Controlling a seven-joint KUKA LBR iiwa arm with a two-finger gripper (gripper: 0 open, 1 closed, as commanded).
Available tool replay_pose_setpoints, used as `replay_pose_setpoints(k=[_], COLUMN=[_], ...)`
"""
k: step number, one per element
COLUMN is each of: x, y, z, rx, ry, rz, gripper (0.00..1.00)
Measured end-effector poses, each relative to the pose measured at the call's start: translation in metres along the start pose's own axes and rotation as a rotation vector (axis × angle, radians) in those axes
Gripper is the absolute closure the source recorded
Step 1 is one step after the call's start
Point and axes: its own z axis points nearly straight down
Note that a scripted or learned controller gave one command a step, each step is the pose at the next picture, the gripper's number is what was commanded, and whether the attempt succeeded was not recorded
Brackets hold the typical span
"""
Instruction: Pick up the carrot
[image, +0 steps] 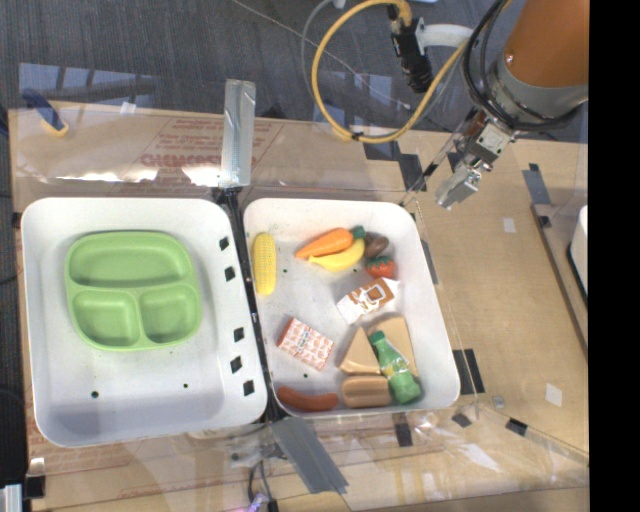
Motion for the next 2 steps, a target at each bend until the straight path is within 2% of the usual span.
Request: replay_pose_setpoints(k=[1, 2], x=[0.001, 0.000], y=[0.013, 0.013], z=[0.073, 0.210], rx=[-0.001, 0.000], ry=[-0.004, -0.019], rz=[-0.264, -0.397], gripper=[1.00, 1.00])
